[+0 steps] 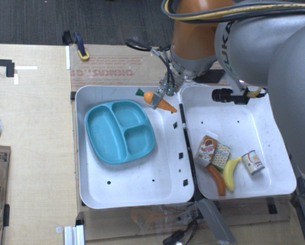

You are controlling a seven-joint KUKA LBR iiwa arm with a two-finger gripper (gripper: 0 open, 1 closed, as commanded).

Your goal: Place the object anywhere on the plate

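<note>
A toy carrot (166, 106) with a green top lies at a slant over the back right part of the left bin (126, 188). My gripper (158, 98) reaches down from the arm and is shut across the carrot's middle, with an orange end showing on each side of the fingers. A blue divided plate (98, 131) rests in the left bin, and its nearest rim sits just left of and below the carrot. Nothing lies on the plate.
The right bin (254, 185) holds a snack packet (212, 152), a banana (230, 172), a red sausage-like piece (217, 180) and a small can (253, 163). A ridge (187, 147) divides the two bins. The arm's bulk hangs over the back right.
</note>
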